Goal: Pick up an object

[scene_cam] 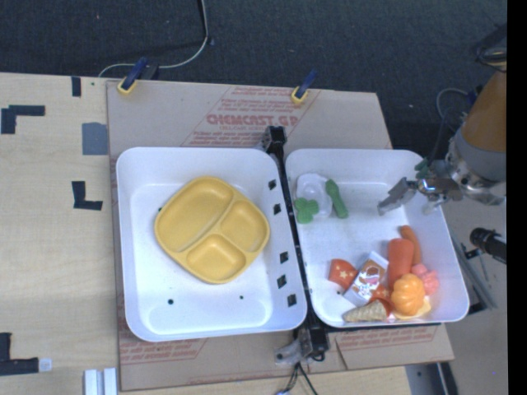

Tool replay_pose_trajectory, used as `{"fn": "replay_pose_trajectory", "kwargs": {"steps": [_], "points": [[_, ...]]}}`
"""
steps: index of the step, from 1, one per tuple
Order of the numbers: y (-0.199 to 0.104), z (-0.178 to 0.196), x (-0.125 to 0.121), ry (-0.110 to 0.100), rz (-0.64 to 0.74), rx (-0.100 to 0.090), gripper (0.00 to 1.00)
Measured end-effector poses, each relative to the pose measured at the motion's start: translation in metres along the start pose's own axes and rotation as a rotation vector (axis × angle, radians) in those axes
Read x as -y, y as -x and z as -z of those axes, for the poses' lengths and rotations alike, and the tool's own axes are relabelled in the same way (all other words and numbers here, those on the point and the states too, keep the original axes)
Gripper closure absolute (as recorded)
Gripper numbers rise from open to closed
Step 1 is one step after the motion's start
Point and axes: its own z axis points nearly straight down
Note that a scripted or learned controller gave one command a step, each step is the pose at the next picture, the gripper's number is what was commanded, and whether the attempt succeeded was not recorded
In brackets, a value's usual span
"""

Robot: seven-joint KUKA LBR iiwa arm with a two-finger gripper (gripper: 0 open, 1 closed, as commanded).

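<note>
My gripper (413, 197) hangs over the right side of the right bin (362, 159), its two fingers spread open with nothing between them. Below it in the bin's front right corner lie an orange carrot-shaped piece (401, 256), an orange pumpkin-like fruit (407, 295), a pink piece (430, 283), a red piece (341, 271), a red-and-white packet (370, 280) and a tan wedge (368, 311). Near the bin's back left sit a green bean-like stick (334, 198), a clear cup (313, 187) and a green broccoli-like piece (305, 211).
The left bin (132, 220) holds a yellow divided plate (212, 228). A black divider (285, 212) runs between the bins. Both bins rest on a cardboard sheet (239, 118) held by two clamps at the back.
</note>
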Motion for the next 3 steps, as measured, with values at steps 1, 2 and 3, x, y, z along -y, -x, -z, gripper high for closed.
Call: {"fn": "replay_pose_trajectory", "kwargs": {"steps": [1,2,3], "points": [[0.028,-0.117,0.008,0.010,0.004,-0.002,0.00],[0.030,-0.112,0.011,0.004,0.002,-0.001,1.00],[-0.062,-0.119,-0.048,0.003,0.010,-0.003,1.00]]}}
